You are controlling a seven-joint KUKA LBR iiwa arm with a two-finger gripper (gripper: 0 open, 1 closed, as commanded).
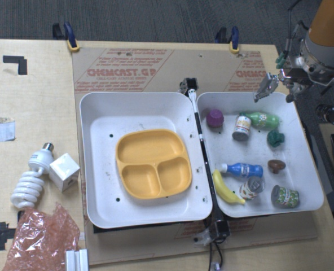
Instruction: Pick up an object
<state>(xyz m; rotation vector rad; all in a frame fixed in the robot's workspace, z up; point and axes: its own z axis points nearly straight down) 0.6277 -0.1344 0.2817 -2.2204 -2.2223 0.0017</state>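
The right bin (305,151) holds several objects. A purple ball (215,118) lies at its back left, with a small can (242,127), a green bottle (263,120) and a teal lump (276,138) further right. Nearer the front are a blue bottle (243,169), a banana (226,188), a tipped can (251,187), a brown piece (276,165) and a green can (284,196). My gripper (277,92) hangs open above the bin's back right corner, behind the green bottle, with nothing between its fingers.
The left bin (96,151) holds a yellow divided plate (154,164). On the bench to the left lie a spiral light bulb (31,179), a white cube (64,171) and a pink plastic bag (40,241). Clamps (233,38) hold the board's far edge.
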